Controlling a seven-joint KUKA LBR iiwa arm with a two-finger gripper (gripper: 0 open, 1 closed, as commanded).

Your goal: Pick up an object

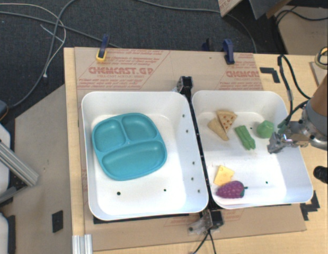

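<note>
Nothing is lifted yet, as far as I can judge: every piece lies flat on the bin floors, so the whole pick is left to do.

Farthest from my hand, across the divider, the blue plate lies in the left bin, with bare white floor around it, most of it on the near side.

In the right bin, the tan wafer pieces lie well off to my hand's left. Nearer the front edge, and also well to its left, the yellow cheese wedge touches the purple grapes. Closer in comes the long green pepper, then the small green block, which lies just beside my hand, a little up and left of it.

My gripper hangs low over the bin's right side, near the right wall. It grips nothing that I can see; how far apart it stands I cannot tell.

Open floor lies below my hand and to its left. The right wall crowds me, so I judge the green block the easiest reach.
</note>
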